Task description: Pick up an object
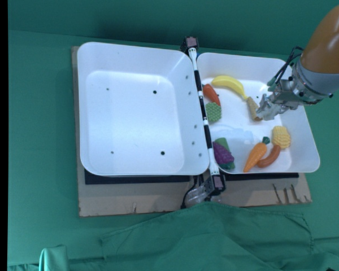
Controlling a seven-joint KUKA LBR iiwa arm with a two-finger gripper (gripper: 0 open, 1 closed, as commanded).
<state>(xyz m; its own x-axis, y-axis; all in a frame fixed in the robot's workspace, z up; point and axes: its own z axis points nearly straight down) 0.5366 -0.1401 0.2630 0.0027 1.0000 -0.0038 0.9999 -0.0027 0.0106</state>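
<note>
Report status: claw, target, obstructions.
Claw low in right bin, beside cone. Nothing seen held. Banana close behind cone.

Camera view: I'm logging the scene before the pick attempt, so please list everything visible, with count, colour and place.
white bins: 2, white, side by side on the bench.
banana: 1, yellow, right bin, far side.
strawberry: 1, red-orange with green top, right bin, by the divider.
green fruit: 1, green, just below the strawberry.
ice cream cone: 1, tan, right bin, beside the claw.
corn: 1, yellow, right bin, right side.
sausage: 1, red-brown, below the corn.
carrot: 1, orange with green top, near side.
grapes: 1, purple with green, near corner by the divider.
cardboard: 1, brown, under the bins.
green cloth: covering the bench.
arm: 1, grey with an orange band, from the right.
claw: 1, grey, over the right bin.
</note>
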